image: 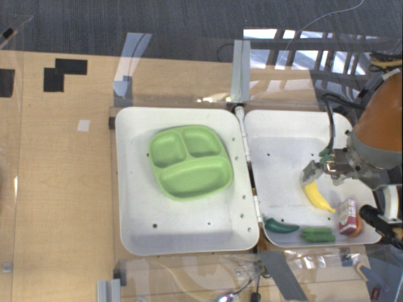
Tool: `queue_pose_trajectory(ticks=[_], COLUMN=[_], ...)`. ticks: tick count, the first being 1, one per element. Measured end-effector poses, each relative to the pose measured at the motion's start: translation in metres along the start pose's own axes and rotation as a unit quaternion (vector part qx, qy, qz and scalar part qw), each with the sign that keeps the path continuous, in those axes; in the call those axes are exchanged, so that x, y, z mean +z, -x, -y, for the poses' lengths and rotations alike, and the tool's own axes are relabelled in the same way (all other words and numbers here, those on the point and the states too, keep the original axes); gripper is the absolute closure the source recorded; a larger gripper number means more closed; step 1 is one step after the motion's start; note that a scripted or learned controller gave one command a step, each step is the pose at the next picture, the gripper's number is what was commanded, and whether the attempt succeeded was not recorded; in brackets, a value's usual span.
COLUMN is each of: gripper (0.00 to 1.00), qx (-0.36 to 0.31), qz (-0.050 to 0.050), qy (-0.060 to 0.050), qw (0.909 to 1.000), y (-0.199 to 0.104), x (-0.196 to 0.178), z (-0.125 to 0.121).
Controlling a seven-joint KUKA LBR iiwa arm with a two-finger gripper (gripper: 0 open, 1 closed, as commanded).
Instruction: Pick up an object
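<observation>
- Two-finger gripper (313, 172): hangs over the right-hand shallow white bin (283, 137), towards its right wall, on the grey arm with the orange band (381, 121). The visible grey finger slants down to the left; whether the fingers stand apart or together cannot be told, and nothing is seen between them.
- Small yellow banana-shaped toy (318, 197): lies in the right bin just below the finger, its upper end close under the tip; contact cannot be confirmed. It is the likeliest target.
- Handling, judged: the banana looks like light moulded plastic, stiff and smooth, so it may slip or roll out of a pinch. Best taken across its narrow middle, the fingers square to its long axis.
- Red-and-white small can (348, 218): near the right bin's lower right corner, just right of the banana's lower end; it may crowd one finger.
- Dark green pepper-like toy (280, 226) and green oblong toy (317, 234): along the right bin's lower edge, apart from the banana.
- Green three-compartment plastic tray (190, 162): at the middle of the left-hand white bin (138, 225), well apart from the gripper.
</observation>
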State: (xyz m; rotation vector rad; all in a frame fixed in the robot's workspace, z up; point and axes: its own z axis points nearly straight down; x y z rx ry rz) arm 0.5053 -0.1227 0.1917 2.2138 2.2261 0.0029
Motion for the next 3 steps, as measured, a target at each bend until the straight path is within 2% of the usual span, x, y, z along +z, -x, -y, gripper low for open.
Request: queue_pose_trajectory(ticks=[1,2,3], gripper=[0.0,1.0,1.0], qx=[0.028,0.027,-0.004], qz=[0.0,-0.001,0.0], qy=[0.001,0.003,0.002], qw=[0.9996,0.9996,1.0], y=[0.049,0.048,0.011], x=[0.097,0.086,-0.032], z=[0.016,0.014,-0.008])
